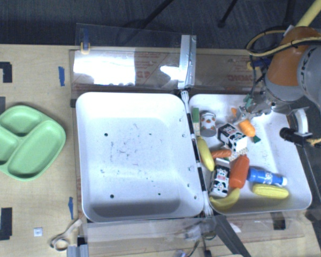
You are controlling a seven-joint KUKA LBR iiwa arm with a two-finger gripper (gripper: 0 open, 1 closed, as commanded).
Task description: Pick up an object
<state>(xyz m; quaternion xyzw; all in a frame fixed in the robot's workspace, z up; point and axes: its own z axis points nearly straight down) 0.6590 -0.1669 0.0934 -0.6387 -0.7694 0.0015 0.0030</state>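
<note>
The right bin (297,197) holds a pile of small things. A yellow banana (206,153) lies along its left wall and a second banana (225,199) curves at the front. Among them lie an orange carrot (238,172), a blue bottle (266,176), a yellow piece (270,191), two black-and-white cow-patterned blocks (233,138) (220,181) and a small can (207,122). My gripper (251,107) hangs over the bin's back part, just above a small orange piece (247,127). Nothing shows held in it.
The left bin (96,111) stands beside the right one, with a thin divider (195,143) between them. A green compartment plate (24,142) rests on the bench at far left. A clear panel (128,63) stands behind the left bin. Cables loop above my wrist.
</note>
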